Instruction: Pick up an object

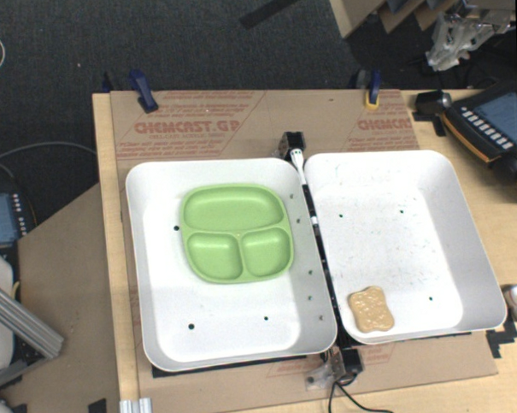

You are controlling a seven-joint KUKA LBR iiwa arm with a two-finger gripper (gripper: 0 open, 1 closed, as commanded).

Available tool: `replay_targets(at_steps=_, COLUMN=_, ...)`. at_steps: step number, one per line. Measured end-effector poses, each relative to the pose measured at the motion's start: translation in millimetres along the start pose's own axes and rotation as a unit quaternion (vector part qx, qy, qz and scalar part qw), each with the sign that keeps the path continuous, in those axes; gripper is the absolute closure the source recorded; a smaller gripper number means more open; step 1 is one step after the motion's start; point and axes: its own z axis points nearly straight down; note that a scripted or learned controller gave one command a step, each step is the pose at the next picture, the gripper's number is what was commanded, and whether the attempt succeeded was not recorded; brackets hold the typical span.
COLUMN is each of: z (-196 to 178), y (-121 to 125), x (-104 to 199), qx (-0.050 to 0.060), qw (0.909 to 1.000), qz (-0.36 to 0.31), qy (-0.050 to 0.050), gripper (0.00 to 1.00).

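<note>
Black cables (353,403) trail off the bottom edge at the near side of the bench (123,250), below a small dark clip (349,360) where the two bins meet. To the left, a metal rail (24,327) and rounded white shapes are cut off by the frame and hard to identify.

Just beyond, two shallow white bins sit side by side, their inner rims touching along a dark seam. In the right bin (429,202), a small tan, lumpy-edged object like a biscuit or toy waffle (370,310) lies flat in the near left corner, close to the front wall; its surface detail is too small to read. Fine dark specks dot the floor around it.

In the left bin (159,283), a light green divided plate (237,233) lies flat toward the far half, with one wide compartment on the far side and two smaller ones nearer.

Behind the bins, a brown board (237,117) bears faded red lettering, partly unreadable, and is held by a blue clamp (142,91) on the left and a blue and yellow one (373,87) on the right. A small black fitting (292,143) stands at the far end of the seam.

Farthest away lie dark carpet, a cardboard box cut off at the top, and a tangle of pale machinery (464,21) at the upper right. Whether this is the arm cannot be told, nor can the state of the jaws.
</note>
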Motion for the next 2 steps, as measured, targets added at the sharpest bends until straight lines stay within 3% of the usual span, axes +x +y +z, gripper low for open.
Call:
replay_targets(at_steps=1, z=86.2, y=-64.8, x=38.0, qx=0.017, qw=0.9999, qz=0.0, qy=0.003, gripper=1.0)
replay_targets(at_steps=2, z=-63.7, y=-31.4, x=10.6, qx=0.001, qw=1.0, qz=0.001, qy=-0.001, gripper=1.0)
